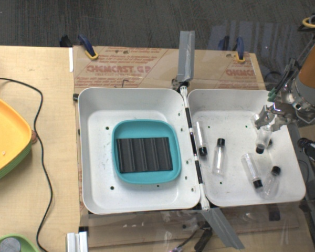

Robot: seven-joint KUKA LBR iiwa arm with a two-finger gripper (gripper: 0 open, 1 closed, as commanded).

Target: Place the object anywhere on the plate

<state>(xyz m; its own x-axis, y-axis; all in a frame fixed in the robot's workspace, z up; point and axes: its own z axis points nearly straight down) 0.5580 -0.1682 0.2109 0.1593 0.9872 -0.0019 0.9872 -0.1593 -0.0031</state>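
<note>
Gripper (264, 121) is hanging over the right bin (236, 196), near its upper right corner; a clear vial with a dark cap (263, 140) is hanging upright directly below the fingertips, and the fingers appear to be closing on its top, though the grip itself is too small to confirm with certainty. Four further vials are lying on the floor of the same bin: one (199, 138) along the left wall, one (219, 155) near the centre, and two (250, 169) (272, 180) towards the lower right. The teal plate (146, 127) with its dark ribbed centre is sitting in the left bin (94, 156), well apart from the gripper, and is bearing nothing.

Progress is judged as early to middle; pickup seems to be in hand, while transfer across the divider between the bins and release over the plate are both remaining.
</note>
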